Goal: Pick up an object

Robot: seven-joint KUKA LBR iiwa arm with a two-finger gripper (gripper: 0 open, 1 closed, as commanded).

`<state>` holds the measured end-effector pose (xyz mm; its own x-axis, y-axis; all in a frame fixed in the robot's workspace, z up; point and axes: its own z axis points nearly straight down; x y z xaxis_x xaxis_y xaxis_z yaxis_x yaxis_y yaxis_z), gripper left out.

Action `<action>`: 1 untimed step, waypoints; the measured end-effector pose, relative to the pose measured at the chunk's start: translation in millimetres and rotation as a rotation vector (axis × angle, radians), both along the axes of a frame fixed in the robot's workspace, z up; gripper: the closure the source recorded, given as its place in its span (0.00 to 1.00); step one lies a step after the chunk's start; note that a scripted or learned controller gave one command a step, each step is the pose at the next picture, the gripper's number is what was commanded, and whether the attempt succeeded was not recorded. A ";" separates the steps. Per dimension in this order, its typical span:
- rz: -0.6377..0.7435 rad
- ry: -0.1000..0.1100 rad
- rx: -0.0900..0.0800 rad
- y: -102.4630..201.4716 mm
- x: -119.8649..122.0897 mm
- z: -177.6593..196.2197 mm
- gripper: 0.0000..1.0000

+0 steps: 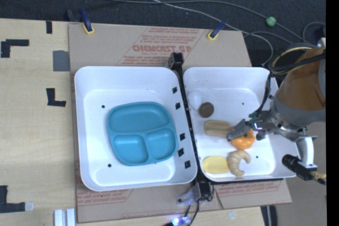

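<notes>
Nearest you, a croissant [238, 161] and yellow disc [214, 164] lie along the right bin's [228, 78] front edge. Your likely target, the orange piece [243, 141], sits just behind them under the gripper [244, 129]; whether it grips, you cannot tell. A tan block [216, 128] and brown ball [206, 109] lie further back, crowding the approach.

Red print ran across the cardboard sheet [159, 45] under the bins. The largest line read roughly "CHEMCAST GP", slanted along the sheet's far edge. Smaller red lines around it were too small to make out. More red print showed on the sheet's near edge, below the bins, but was unreadable.
</notes>
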<state>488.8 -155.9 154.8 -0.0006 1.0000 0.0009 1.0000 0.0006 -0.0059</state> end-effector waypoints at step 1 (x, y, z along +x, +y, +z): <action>-0.003 -0.010 -0.009 -0.1 10.4 -50.6 0.00</action>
<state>499.2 -156.0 104.2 0.0026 1.0000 -0.0083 1.0000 -0.0026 0.0042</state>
